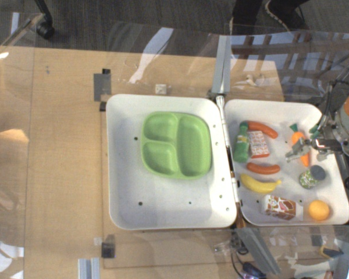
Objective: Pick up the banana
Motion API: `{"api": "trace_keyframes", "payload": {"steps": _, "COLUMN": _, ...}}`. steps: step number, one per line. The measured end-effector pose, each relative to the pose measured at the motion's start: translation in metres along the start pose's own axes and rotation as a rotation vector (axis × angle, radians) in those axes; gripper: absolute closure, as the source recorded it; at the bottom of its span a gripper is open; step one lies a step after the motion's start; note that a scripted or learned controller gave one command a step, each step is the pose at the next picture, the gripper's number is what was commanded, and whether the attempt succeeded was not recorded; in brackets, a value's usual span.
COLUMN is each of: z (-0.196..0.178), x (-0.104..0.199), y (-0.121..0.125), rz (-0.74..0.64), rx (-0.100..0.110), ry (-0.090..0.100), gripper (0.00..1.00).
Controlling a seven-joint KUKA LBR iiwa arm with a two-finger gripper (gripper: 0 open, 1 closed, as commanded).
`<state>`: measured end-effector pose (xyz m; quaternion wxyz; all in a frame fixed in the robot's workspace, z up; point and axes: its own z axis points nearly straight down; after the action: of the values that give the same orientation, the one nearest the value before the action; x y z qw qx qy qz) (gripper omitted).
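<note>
The left bin (163,214) holds a green tray (177,144). The right bin (279,106) holds the banana (259,183), lying untouched near its left wall, long axis roughly left-right, stem end apparently right. The hand (305,146) hovers well apart over a carrot; its opening I cannot tell. Reach, grasp and lift remain.

Arm comes in from the right edge, orange band just peeking in up there, grey wrist angled down and to the left. The gripper (298,150) is low over the right bin, fingers pointing left, too small and blurry to make out more.
</note>
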<state>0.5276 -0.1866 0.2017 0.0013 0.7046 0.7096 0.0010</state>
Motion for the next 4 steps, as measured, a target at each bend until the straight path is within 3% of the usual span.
{"api": "trace_keyframes", "payload": {"steps": 1, "z": 0.104, "x": 0.040, "y": -0.007, "rz": -0.178, "rx": -0.008, "ry": -0.002, "gripper": 0.00}}
{"api": "trace_keyframes", "payload": {"steps": 2, "z": 0.106, "x": 0.055, "y": -0.025, "rz": -0.229, "rx": -0.032, "ry": -0.016, "gripper": 0.00}}
{"api": "trace_keyframes", "payload": {"steps": 3, "z": 0.094, "x": 0.056, "y": -0.021, "rz": -0.231, "rx": -0.041, "ry": -0.018, "gripper": 1.00}}
{"api": "trace_keyframes", "payload": {"steps": 4, "z": 0.094, "x": 0.056, "y": -0.021, "rz": -0.232, "rx": -0.041, "ry": -0.018, "gripper": 0.00}}
